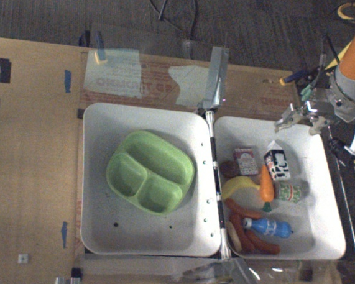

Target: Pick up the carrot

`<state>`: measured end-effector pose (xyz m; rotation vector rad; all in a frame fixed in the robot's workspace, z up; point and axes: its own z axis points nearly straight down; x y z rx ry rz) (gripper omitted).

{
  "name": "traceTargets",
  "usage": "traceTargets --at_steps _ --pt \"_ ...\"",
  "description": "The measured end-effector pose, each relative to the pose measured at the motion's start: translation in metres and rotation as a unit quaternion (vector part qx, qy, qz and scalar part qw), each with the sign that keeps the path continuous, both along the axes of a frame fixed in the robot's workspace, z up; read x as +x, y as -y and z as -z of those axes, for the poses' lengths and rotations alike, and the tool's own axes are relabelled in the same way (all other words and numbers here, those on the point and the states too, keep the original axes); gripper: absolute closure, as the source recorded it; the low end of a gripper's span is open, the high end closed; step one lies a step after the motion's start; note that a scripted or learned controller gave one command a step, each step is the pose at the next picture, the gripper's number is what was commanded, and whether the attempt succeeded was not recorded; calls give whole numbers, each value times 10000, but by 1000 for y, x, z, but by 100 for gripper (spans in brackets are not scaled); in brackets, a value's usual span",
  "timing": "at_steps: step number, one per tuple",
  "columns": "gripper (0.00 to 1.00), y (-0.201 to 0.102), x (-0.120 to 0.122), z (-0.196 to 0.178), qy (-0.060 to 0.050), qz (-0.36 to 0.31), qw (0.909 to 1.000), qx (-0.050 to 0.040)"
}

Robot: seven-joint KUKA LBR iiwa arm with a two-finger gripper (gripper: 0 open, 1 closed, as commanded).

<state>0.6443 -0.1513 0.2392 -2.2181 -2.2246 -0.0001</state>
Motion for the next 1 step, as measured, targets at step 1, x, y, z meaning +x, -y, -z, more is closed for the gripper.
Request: traceTargets --at_steps 1 --pt "0 2 -42 136 36 133 9999 -8"
